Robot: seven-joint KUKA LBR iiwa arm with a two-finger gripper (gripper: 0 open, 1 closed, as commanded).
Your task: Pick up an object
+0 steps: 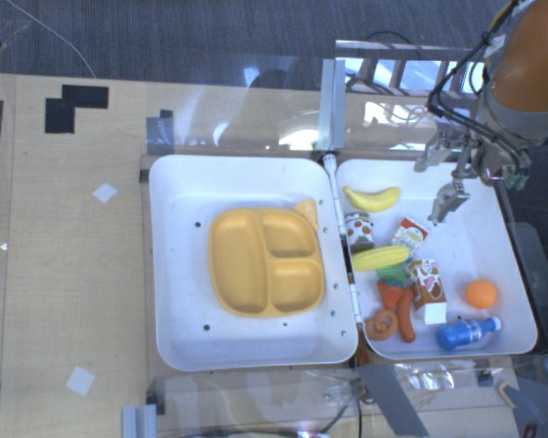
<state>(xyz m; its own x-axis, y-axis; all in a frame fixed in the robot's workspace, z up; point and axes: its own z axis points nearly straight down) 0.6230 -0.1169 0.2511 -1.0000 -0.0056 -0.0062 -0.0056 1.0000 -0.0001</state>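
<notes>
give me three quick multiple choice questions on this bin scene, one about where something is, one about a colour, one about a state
1. Where does the yellow plastic divided tray lie?
A. in the left white bin
B. in the right white bin
C. on the wooden bench

2. What colour is the small plastic bottle lying near the right bin's front corner?
A. green
B. blue
C. red

3. How does the two-finger gripper stand?
A. lifting the yellow toy banana
B. pressed on the tray
C. above the right bin's back part, with nothing between its fingers

Answers: 1 A, the tray fills the middle of the left bin. 2 B, its body is blue with a white cap. 3 C, the banana lies apart to its left on the bin floor.
</notes>
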